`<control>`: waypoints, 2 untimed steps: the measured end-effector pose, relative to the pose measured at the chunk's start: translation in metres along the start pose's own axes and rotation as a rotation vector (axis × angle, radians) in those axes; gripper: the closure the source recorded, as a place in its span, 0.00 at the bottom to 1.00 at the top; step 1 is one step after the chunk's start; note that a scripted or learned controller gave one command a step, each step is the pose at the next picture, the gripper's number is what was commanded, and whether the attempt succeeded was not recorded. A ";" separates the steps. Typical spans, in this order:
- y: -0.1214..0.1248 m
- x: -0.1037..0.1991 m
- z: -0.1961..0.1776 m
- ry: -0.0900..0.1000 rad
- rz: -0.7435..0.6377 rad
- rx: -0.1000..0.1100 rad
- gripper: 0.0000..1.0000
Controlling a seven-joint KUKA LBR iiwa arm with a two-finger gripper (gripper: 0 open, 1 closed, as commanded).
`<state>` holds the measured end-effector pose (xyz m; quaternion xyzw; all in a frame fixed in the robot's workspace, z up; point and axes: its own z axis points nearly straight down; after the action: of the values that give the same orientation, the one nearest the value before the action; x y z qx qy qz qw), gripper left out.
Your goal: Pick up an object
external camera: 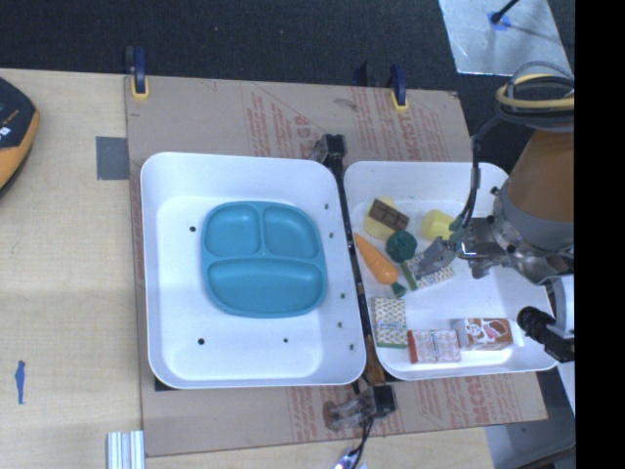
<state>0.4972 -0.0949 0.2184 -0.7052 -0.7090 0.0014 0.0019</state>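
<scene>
Camera view puts the hand (431,262), whose state I cannot tell, low among right-bin items just beside the green object (400,245), so lifting likely follows.

Bright, even overhead light washes the two white bins (244,174) nearly featureless, with soft shadows along their inner walls. The whole picture is slightly soft; small packets' (433,346) print is unreadable. The dark floor (244,18) stays dim.
</scene>
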 end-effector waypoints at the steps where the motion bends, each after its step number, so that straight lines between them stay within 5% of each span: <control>1: 0.061 -0.053 0.017 -0.003 0.003 -0.006 0.00; 2: 0.124 -0.056 0.111 -0.011 -0.004 -0.014 0.00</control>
<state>0.6213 -0.1504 0.1069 -0.7037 -0.7105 0.0005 -0.0068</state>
